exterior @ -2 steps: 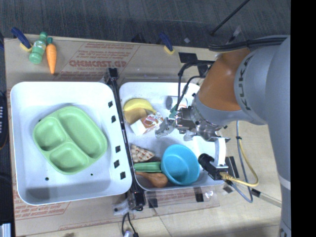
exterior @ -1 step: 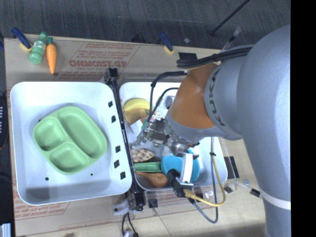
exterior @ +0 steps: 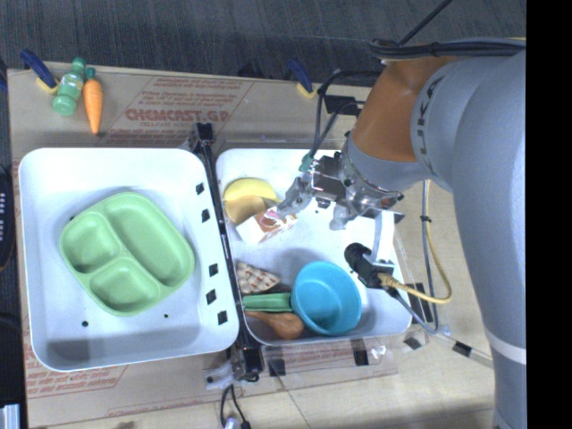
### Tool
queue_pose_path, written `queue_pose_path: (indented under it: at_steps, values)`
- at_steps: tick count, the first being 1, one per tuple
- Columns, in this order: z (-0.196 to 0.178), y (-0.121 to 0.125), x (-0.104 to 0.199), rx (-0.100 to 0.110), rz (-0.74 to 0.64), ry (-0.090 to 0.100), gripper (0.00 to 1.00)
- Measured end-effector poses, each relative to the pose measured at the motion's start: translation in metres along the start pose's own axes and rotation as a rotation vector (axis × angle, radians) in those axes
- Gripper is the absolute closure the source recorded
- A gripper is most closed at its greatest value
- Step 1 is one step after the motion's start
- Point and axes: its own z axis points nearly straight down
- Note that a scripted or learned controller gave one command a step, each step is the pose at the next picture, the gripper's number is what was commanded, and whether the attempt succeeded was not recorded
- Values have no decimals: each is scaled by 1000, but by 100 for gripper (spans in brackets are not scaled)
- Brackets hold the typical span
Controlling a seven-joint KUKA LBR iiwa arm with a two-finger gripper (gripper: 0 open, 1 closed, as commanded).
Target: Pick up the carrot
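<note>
— Where is the carrot compared with the claw?

— Far to the claw's left and a bit higher in the picture, out on the brown board beyond both bins, well apart from the claw. It lies with its point toward the bins, touching a green toy on its left.

— And the claw itself?

— It hangs over the right bin, above the upper half. Whether it is open or closed, I cannot tell (the metal parts blur together there).

— What sits in that bin?

— Just left of the claw, a yellow piece and a small orange-and-white packet. Below the claw, a blue bowl, with a striped brown piece, a green piece and a brown piece beside it.

— The left bin?

— Farther left of the claw, it holds a green divided plate.
</note>
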Motion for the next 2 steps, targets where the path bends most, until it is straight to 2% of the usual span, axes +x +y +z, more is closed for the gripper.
queue_pose_path:
  at_steps: [1,2]
  values:
    - [-28,-82,55,10,199,2,0]
    - [54,-69,3,13,124,-3,0]
